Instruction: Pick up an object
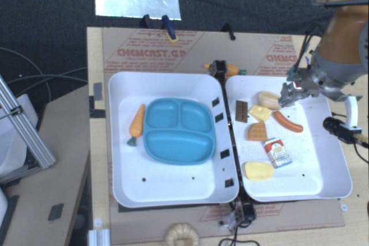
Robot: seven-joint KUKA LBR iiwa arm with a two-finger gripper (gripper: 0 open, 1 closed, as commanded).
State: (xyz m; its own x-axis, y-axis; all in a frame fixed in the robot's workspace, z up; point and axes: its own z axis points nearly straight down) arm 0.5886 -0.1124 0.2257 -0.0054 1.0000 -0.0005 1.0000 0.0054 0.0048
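The hand (286, 95) hovers over the bun (267, 99) in the right bin (331, 173); its opening is unclear. Centre it, then descend straight.

2 white bins (173, 196), 1 blue plate (179, 129), 1 carrot (136, 122), 6 food items (275, 153).

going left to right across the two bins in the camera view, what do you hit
carrot → blue divided plate → brown chocolate bar → red-and-white packet → sausage → gripper
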